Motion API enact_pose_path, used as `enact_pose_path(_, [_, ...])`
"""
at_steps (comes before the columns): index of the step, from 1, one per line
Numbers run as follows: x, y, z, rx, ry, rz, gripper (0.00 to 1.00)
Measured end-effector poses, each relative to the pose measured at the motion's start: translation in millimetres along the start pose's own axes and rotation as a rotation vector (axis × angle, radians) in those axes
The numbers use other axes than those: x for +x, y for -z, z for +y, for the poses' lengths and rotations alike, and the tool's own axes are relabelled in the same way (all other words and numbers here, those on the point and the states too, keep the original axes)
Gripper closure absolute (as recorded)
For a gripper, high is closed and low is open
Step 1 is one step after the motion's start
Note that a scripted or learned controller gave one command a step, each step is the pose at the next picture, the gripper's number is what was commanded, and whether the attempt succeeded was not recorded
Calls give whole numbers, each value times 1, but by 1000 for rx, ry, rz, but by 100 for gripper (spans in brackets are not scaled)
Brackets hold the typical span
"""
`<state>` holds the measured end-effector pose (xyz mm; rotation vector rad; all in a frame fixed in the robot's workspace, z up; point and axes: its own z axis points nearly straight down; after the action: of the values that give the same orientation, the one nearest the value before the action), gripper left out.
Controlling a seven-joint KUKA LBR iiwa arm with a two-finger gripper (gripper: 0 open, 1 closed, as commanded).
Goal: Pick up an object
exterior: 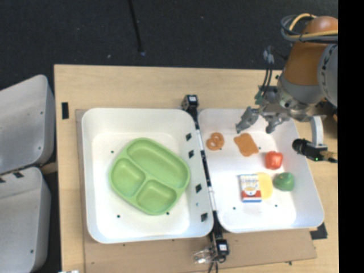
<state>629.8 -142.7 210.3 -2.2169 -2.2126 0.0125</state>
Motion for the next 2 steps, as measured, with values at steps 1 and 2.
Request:
enact_pose_path(1, [0, 8, 3, -13, 3, -2, 0])
enact_pose_path(2, [-1, -34, 1, -11, 2, -3, 0])
